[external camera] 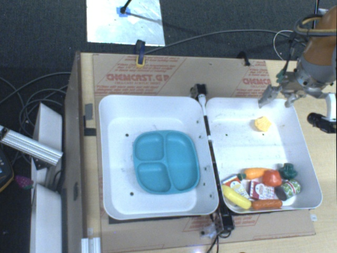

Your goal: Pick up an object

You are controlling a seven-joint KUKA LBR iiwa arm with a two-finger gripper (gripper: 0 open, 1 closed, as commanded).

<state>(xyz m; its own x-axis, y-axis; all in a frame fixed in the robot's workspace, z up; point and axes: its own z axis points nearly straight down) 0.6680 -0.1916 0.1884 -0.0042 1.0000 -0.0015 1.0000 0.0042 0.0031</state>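
Note:
A small yellow lump (263, 124) lies alone in the upper part of the right bin (231, 141). Along that bin's near edge sits a heap of toy food: a banana (235, 195), a carrot (255, 172), a tomato (271, 178), a red sausage (266, 204), a red packet (256, 190) and green pieces (288, 171). My gripper (277, 97) hangs over the right bin's far right corner, up and to the right of the yellow lump, open, with nothing between its two splayed fingers.
The left bin (118, 141) holds a blue divided plate (166, 159). A black clip (200, 91) sits where the two bins meet at the far side. Cardboard (158, 73) lies under both bins.

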